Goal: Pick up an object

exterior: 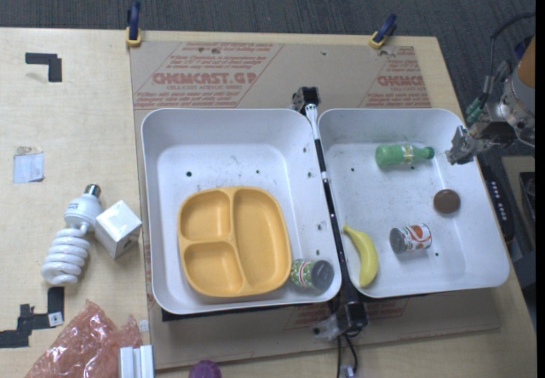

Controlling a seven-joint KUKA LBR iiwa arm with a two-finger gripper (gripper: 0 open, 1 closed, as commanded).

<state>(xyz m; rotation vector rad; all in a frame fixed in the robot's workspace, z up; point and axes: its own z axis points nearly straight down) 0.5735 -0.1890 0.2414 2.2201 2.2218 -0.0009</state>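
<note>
At the right edge of the frame, about level with the top of the right-hand shallow white plastic bin (477, 270), the two-finger gripper (464, 146) hangs over the bin's upper right rim. The view is too small and blurred there to tell how its jaws stand, and nothing can be seen between them.

The candidates lie in that right bin: a green plastic bottle (404, 155) on its side near the top, a small round brown disc (446, 201) at the right, a short tin can with an orange-and-white label (411, 238) tipped over below it, and a yellow banana (364, 254) along the lower left wall. The left white bin (162, 197) holds a yellow divided plastic tray (234, 242) and a small green jar with a dark lid (311, 274), just beside the tray's lower right corner.

The step in hand looks like choosing and approaching. The bottle seems the soundest pick — nearest the gripper and well apart from its neighbours. Coming down over the middle of its body, jaws set across its narrow width, should stop it rolling; the disc looks too flat, and the banana too close to the wall.
</note>
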